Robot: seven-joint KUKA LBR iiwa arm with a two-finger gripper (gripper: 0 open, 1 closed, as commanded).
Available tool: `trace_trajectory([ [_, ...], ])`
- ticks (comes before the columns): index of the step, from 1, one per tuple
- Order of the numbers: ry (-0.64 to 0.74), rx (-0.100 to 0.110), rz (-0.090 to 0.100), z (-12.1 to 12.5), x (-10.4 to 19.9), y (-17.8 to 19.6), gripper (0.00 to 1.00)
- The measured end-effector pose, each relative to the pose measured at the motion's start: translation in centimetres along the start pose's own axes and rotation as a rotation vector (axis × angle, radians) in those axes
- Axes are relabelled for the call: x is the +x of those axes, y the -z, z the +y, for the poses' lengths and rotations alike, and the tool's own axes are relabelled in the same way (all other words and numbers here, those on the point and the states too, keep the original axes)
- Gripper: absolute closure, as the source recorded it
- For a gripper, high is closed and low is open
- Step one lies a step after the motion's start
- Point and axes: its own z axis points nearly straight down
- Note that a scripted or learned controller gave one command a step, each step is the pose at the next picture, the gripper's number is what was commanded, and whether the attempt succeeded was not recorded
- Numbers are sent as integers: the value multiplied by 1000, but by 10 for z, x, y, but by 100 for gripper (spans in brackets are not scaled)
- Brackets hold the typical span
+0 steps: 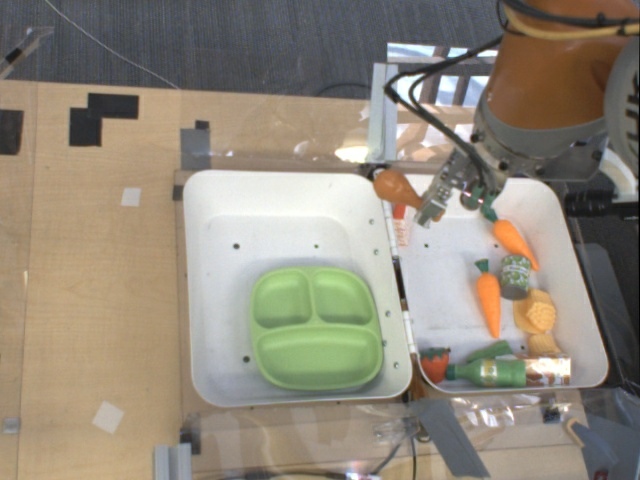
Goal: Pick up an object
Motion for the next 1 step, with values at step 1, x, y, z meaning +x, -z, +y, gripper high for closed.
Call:
trace_trajectory([
  [1,-192,6,11,46,77,-37,100],
])
